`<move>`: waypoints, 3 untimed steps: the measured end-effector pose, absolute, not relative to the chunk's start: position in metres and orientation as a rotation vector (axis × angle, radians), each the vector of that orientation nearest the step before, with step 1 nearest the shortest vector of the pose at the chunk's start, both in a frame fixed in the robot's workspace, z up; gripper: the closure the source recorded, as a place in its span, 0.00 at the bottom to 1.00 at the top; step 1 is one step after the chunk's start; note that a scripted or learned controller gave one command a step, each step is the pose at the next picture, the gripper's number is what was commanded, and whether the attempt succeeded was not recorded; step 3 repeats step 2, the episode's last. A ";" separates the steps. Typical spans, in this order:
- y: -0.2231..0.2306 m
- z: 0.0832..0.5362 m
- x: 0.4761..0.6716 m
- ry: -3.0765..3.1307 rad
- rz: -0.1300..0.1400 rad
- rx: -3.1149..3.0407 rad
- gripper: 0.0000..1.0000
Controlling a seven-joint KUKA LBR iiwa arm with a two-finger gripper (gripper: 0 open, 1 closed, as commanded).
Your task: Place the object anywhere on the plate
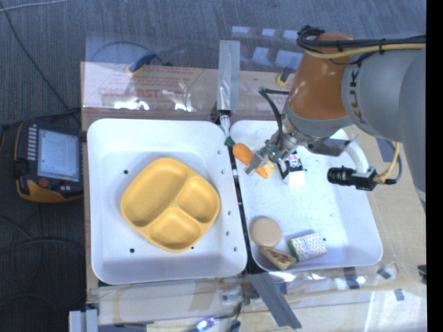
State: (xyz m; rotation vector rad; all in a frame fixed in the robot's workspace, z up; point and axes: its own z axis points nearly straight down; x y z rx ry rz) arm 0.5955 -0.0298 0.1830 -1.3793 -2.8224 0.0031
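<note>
Smooth glossy yellow plastic plate (171,203); matt white plastic bins (97,185).

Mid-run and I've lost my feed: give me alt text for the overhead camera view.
The gripper is low over an orange carrot-like object at the right bin's left edge. The yellow divided plate sits in the left bin. A round tan item and a small patterned box lie near the right bin's front.

The bench (149,88) bears two white bins (97,185).

Divided plate (171,203) in left bin (97,185); carrot (243,155) in right bin (346,241), upper-left corner, beneath gripper (271,156).
</note>
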 end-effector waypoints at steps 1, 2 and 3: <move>-0.030 0.183 0.596 -2.822 0.002 -1.380 0.00; 0.065 0.184 0.585 -2.918 0.001 -1.162 0.00; 0.065 0.184 0.585 -2.918 0.001 -1.162 0.00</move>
